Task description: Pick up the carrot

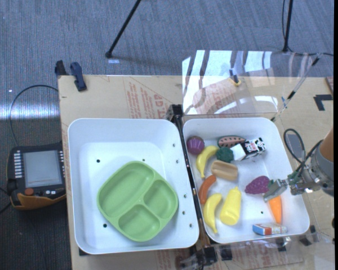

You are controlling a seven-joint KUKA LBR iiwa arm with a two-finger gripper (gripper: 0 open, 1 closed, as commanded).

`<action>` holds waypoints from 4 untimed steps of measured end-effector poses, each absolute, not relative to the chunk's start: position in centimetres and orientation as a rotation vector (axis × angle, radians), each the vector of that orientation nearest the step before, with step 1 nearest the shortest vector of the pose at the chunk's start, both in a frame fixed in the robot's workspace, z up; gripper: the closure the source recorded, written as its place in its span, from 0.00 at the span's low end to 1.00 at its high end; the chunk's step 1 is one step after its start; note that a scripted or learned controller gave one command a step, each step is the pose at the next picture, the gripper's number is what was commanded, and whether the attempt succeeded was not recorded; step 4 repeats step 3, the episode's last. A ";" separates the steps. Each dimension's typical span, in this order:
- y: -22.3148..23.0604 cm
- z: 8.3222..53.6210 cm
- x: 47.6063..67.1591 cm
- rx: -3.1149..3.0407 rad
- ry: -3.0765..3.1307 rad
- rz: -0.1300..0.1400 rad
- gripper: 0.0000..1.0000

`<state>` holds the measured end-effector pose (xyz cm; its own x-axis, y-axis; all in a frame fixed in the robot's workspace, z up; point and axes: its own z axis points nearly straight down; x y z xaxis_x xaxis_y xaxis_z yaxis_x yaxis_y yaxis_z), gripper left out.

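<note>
jaws (274, 189) state unclear, tips touching carrot (276, 209)

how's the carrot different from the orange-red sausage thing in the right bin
The carrot is bright orange and tapers to a point; the sausage is darker orange-red, rounded at both ends and slightly curved. The carrot lies by the bin's right side, just under the gripper; the sausage lies by the left wall, beside a banana. The carrot looks shorter and wider at its top. Both lie flat in the right bin.
</note>
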<state>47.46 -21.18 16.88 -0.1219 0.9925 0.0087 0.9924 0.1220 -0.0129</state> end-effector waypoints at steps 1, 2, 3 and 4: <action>-20.6 8.3 47.5 -2.246 -2.183 0.002 0.00; -20.6 8.8 47.4 -2.250 -2.166 0.006 1.00; -15.3 18.3 47.9 -2.351 -2.078 -0.001 1.00; -15.3 18.3 47.9 -2.351 -2.078 -0.001 1.00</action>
